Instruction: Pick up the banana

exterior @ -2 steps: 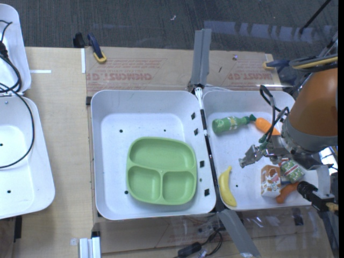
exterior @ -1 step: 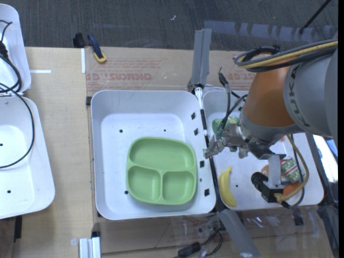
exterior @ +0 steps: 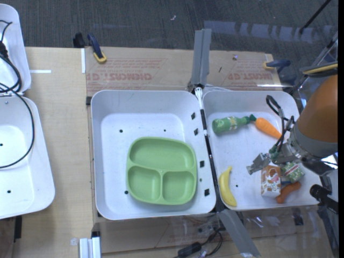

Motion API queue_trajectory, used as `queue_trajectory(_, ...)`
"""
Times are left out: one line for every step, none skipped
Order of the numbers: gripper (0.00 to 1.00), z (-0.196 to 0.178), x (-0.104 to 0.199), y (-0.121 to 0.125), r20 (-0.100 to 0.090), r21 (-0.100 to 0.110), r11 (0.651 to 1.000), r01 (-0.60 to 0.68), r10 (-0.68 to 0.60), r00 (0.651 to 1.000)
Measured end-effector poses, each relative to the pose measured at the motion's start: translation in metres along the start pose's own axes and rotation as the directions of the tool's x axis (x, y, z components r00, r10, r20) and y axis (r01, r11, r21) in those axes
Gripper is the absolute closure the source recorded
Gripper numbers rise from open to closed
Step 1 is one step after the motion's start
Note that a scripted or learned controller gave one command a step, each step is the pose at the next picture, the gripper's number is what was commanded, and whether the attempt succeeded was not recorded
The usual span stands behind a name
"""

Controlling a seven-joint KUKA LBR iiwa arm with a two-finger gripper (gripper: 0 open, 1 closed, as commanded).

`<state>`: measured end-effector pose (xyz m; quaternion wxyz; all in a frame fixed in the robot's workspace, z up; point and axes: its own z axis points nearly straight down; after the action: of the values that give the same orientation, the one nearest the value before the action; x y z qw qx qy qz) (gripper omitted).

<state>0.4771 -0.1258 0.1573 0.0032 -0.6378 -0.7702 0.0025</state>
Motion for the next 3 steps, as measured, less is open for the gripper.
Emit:
queue_trajectory(0.00, -0.0309, 0.0454, 0.0094, 0.001, -0.002, 0.987, -0.163, 0.163, 0.987)
queue_trajectory(1.00, -0.0360, 0.0451, 0.0098, 0.001, 0.007, 0.987, -0.162, 0.162, 0.987)
queue_trajectory(0.00, -0.0360, 0.0450, 0.0098, 0.001, 0.007, 0.987, -0.163, 0.163, 0.987)
